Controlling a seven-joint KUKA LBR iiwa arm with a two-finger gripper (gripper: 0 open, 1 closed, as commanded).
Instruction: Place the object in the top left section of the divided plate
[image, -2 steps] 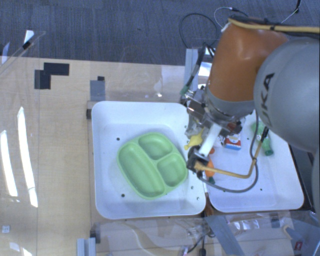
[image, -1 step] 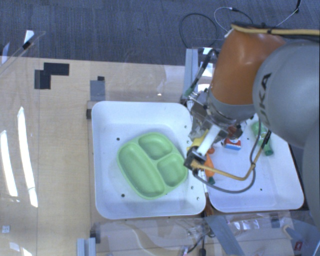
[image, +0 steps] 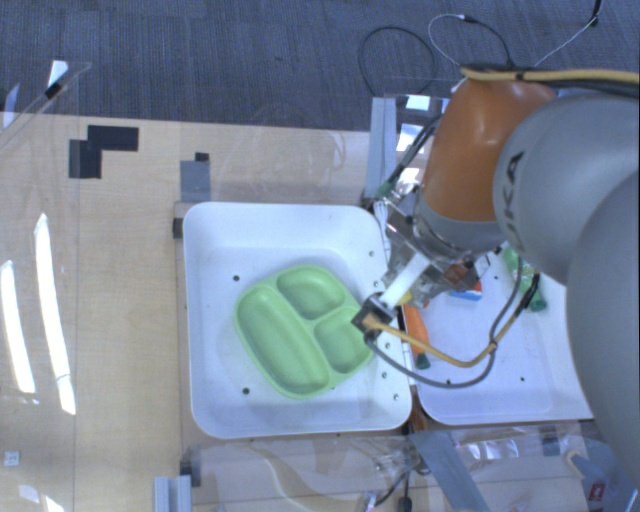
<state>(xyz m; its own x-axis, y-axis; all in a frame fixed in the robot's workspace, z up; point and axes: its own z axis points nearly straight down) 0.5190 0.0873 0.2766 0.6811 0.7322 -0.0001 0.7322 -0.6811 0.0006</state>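
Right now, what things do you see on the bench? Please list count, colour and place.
left bin: one, white, at left.
right bin: one, white, beside it.
divided plate: one, light green, three sections, in the left bin.
long thing: one, orange, right bin, near its left wall.
small thing: one, blue and red, right bin, partly hidden.
green thing: one, green, right bin, partly hidden.
arm: one, grey with orange band, over the right bin.
gripper: one, above the wall between the bins.

robotics lab, pale wooden bench (image: 100, 300), two white bins (image: 210, 400), grey industrial arm (image: 570, 200), loose cables (image: 400, 45)
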